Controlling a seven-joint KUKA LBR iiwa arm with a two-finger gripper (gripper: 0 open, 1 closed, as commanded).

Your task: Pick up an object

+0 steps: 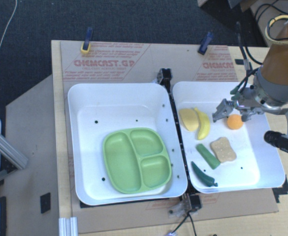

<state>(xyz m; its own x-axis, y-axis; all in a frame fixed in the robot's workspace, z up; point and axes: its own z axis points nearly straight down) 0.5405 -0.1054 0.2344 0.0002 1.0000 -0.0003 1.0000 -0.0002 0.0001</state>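
Camera view is showing me the gripper hovering in the right bin, up near its far edge, and I honestly can't tell its state. An orange ball is sitting just beside it. A banana, a bread slice and two green veggies are lying toward the bin's middle. A green divided plate is resting in the left bin.
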